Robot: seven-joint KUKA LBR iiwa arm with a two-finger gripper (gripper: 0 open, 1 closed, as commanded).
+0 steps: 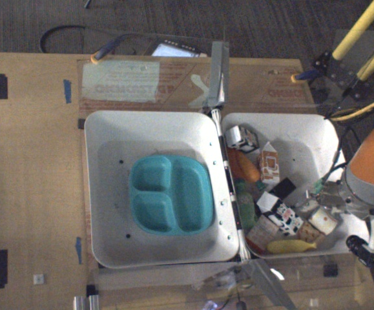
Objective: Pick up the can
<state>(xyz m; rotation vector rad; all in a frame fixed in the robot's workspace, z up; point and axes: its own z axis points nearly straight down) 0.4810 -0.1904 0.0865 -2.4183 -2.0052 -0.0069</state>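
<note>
i see the can (241, 136) lying at the far left corner of the right bin (303, 126), just beyond an orange item (245, 165). the gripper (317, 202) hovers over the bin's near right clutter; jaw state: cannot tell.

Cardboard sheet (121, 82) print seems too blurred to read.

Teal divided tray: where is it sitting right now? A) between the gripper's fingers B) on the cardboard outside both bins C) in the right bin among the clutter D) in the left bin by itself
D: the teal divided tray lies flat in the middle of the left bin, while the banana and the other small items crowd the right bin.
</note>
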